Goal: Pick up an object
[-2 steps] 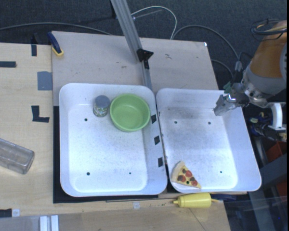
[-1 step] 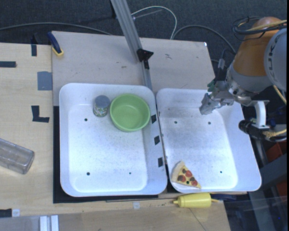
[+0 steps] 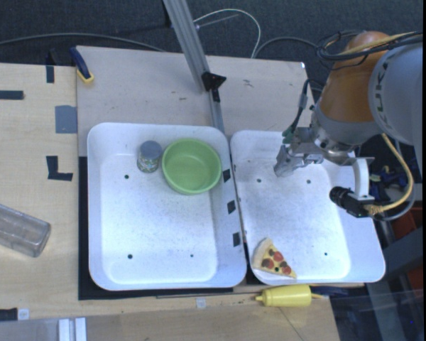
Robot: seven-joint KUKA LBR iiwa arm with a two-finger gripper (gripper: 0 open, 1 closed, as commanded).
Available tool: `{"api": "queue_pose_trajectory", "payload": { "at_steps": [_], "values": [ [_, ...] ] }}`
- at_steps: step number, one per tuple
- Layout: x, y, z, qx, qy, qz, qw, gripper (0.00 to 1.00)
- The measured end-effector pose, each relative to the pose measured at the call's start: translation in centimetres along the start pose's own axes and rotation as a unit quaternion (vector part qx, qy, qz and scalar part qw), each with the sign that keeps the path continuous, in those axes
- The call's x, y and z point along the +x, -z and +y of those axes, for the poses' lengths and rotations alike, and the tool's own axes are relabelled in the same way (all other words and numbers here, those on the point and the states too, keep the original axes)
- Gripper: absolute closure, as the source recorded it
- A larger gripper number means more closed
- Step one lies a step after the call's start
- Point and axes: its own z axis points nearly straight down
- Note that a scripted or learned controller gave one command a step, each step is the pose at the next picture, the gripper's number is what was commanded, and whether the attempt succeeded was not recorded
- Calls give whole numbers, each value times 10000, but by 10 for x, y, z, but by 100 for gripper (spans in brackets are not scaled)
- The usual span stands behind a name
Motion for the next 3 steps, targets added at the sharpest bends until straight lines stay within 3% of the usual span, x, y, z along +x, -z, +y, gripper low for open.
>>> {"api": "queue_pose_trajectory", "payload": {
  "at_steps": [2,3],
  "values": [
    [114,2,-20,2,7,-1,10000,100],
    [169,23,-22,-10,10,0,10000,100]
  ]
}}
